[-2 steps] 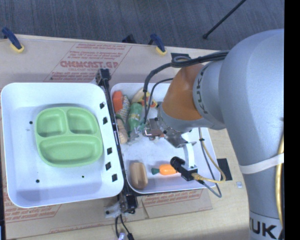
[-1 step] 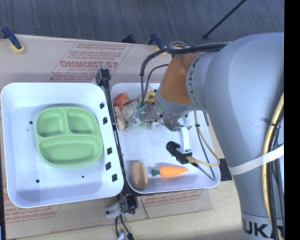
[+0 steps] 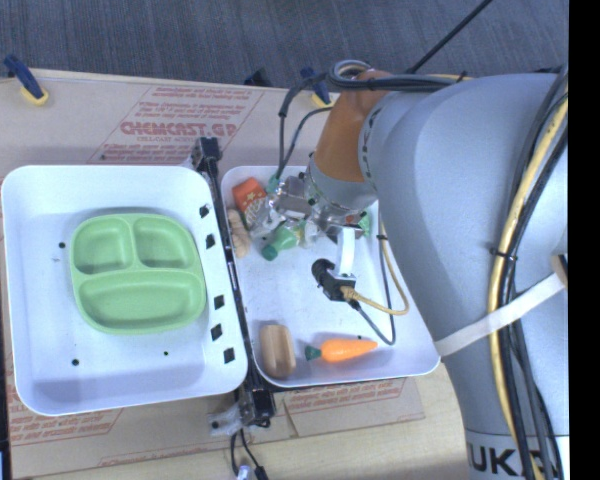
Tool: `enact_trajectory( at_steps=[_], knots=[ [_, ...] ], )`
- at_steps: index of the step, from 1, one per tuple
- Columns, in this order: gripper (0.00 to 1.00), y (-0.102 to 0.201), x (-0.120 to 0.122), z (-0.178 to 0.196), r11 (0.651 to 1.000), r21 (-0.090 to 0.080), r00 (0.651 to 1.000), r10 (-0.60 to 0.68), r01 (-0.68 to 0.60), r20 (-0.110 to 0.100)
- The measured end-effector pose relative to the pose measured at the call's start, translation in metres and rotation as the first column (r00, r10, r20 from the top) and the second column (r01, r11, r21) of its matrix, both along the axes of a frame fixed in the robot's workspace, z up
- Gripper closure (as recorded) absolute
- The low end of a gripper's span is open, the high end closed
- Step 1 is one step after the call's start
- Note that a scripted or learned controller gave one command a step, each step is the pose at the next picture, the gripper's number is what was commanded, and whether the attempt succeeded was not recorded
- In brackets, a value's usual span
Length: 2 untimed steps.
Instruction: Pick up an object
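My gripper [image 3: 288, 211] is low over the back left part of the right bin [image 3: 300, 298], under the orange wrist band. Just below it lies a green object [image 3: 278, 240], close against the gripper's tip. An orange-red item [image 3: 247, 196] sits to its left near the bin's back corner, and a tan stick [image 3: 238, 234] lies along the left wall. Nearer the front edge lie an orange carrot [image 3: 345, 349] and a wooden cylinder [image 3: 276, 348]. Whether anything is held cannot be made out.
The left bin [image 3: 30, 298] holds a green divided plate [image 3: 137, 272]. A black plug with a yellow cable [image 3: 330, 278] hangs from the arm over the right bin's middle. The grey arm body covers the right side of the bench.
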<state>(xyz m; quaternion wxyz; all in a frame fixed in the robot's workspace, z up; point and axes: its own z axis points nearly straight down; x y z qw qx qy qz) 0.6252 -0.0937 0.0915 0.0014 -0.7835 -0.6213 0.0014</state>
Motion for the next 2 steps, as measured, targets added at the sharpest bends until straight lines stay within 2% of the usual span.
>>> enact_trajectory(
  at_steps=[1,2],
  knots=[
    [1.0,0.0,-0.001,0.009,1.0,0.001,1.0,0.004,-0.004,-0.006],
    [1.0,0.011,-0.079,0.1,0.976,0.001,0.976,0.219,-0.219,0.0]
  ],
)
